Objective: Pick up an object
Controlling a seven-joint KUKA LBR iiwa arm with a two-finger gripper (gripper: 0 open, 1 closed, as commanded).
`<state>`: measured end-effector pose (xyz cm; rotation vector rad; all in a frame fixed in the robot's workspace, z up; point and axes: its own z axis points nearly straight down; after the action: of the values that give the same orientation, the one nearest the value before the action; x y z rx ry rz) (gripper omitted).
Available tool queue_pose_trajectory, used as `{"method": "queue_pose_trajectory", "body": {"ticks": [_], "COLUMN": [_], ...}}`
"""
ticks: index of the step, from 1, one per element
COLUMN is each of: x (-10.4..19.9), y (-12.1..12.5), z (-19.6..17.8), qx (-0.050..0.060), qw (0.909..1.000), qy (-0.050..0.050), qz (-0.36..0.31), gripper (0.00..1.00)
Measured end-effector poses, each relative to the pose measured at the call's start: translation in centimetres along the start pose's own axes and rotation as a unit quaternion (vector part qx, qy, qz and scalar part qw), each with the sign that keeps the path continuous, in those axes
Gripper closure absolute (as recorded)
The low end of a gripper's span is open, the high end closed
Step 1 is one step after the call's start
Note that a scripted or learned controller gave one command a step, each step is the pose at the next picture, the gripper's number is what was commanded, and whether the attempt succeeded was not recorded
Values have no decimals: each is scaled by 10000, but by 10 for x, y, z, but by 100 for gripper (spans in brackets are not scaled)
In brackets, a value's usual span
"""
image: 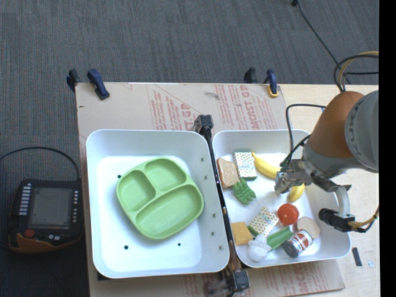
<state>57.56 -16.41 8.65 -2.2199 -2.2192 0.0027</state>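
Camera view: the claw (286, 184) is lowered into the right bin (322, 252), just beside a curved yellow banana (266, 165) lying at the far side among toy foods. Whether its fingers are apart cannot be told.

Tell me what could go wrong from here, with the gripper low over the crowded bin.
1. The gripper hangs between the banana and a yellow piece, with the tomato just below it. It may catch an edge and only push things aside.
2. The toys lie packed together in the right bin, so two may lift at once, or one may slip out.
3. The banana is curved and smooth, and could roll away.
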Motion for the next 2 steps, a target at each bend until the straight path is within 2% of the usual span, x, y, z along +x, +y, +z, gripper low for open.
{"method": "queue_pose_trajectory", "body": {"ticks": [1, 2], "x": [0, 0], "y": [0, 0], "z": [0, -9], "qx": [1, 14], "qw": [10000, 10000], "qy": [2, 10], "qz": [0, -6], "gripper": [0, 100]}}
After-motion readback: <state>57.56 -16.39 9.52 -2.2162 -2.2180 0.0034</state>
